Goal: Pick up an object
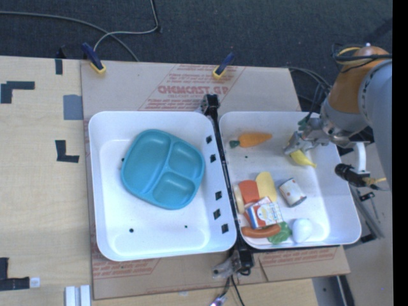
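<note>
My gripper (297, 145) hangs low over the right bin (338, 190), near its upper right part. A small yellow banana-shaped toy (304, 159) lies right under its tip, touching or nearly touching it. An orange carrot (252, 139) rests to the left of the gripper. Nearer the front of this bin lie a small grey and white can (292, 191), a yellow block (266, 187), an orange block (248, 190), a red and white carton (262, 214), a white egg (301, 228) and a red sausage (260, 233).
The left bin (108, 190) holds a blue divided plate (162, 168). A black clip strip (218, 164) runs between the two bins. Cables and a black fitting (357, 174) sit by the right bin's right rim, under the arm.
</note>
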`<state>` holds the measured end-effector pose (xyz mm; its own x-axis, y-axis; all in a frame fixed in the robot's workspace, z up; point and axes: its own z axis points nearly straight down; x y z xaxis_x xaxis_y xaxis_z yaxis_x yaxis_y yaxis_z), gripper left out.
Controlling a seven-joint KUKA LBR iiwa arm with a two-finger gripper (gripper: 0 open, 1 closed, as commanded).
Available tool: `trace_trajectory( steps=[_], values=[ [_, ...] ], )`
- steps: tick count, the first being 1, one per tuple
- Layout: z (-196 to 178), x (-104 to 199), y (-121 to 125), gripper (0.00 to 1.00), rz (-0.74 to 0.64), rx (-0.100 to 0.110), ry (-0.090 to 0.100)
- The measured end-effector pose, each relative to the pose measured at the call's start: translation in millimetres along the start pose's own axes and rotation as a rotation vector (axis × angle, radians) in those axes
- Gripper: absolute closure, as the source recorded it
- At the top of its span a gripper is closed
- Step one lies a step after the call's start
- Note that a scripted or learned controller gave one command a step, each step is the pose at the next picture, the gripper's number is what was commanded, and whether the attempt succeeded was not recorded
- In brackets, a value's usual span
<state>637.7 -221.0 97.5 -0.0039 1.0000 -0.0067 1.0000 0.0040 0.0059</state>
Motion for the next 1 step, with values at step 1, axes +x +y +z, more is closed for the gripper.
trace_trajectory(
  steps=[1],
  values=[
    [-56.2, 62.8, 28.8, 1.0, 0.001, 0.005, 0.007]
  ],
)
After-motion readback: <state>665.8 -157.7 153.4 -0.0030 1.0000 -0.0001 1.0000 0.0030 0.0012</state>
